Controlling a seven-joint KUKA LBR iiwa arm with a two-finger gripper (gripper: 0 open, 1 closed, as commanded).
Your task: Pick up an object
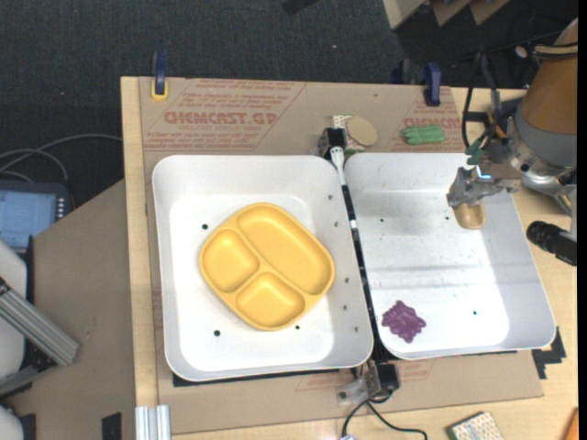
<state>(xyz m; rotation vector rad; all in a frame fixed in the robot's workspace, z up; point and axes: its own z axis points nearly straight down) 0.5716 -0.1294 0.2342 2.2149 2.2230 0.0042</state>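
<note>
My gripper (469,202) hangs over the upper right part of the right bin (514,273), reaching in from the right. A small tan lump (470,215) sticks out between its grey fingertips, and the fingers are shut on it. Near the front of the same bin, well below and left of the gripper, lies a small purple object (404,320). A yellow divided plate (266,265) rests in the middle of the left bin (179,200).
Behind the bins, on the brown board, lie a green object (423,136) and a round tan disc (364,132). Blue clamps (160,87) (432,95) grip the board's far edge. A black ridge (351,236) divides the two bins.
</note>
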